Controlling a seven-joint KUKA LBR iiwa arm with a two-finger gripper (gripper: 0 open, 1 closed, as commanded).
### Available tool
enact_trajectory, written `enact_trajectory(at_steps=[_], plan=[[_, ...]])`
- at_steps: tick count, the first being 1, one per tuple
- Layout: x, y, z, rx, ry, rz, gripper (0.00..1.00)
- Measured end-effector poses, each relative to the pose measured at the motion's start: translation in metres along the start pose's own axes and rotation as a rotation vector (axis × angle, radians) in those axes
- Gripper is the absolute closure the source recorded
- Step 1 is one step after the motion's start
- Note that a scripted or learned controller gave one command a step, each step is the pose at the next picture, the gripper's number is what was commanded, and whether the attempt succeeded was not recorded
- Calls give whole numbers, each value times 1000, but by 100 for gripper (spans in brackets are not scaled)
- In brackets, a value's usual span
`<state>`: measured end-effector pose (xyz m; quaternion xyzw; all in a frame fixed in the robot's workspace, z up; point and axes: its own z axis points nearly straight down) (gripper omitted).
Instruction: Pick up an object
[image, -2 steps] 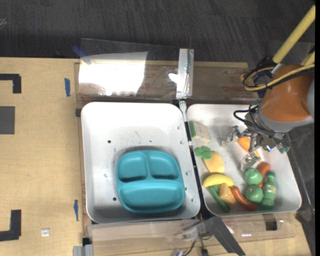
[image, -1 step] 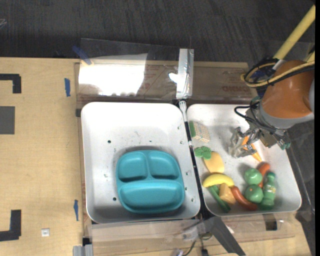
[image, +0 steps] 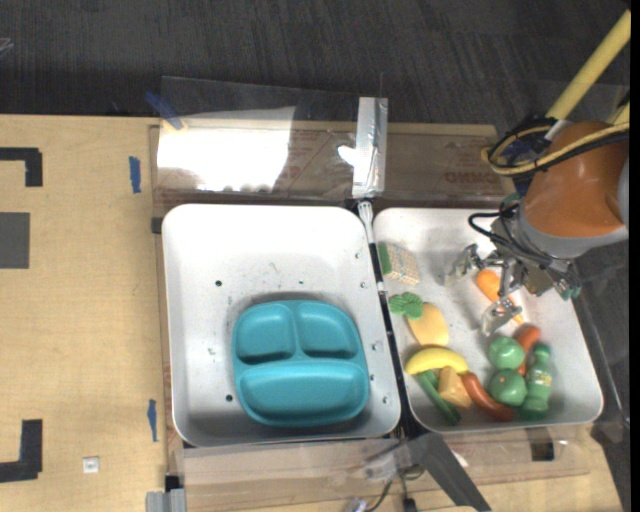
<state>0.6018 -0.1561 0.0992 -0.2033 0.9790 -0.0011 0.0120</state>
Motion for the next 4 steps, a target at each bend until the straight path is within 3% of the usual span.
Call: enact_trajectory(at_steps=[1,2,3,4], plan=[[6,1,10,-5,13,124,0],[1,-1,-1,1,-1,126,100],[2,0,0,0,1,126,0],[1,5,11,-2,14,234,0]])
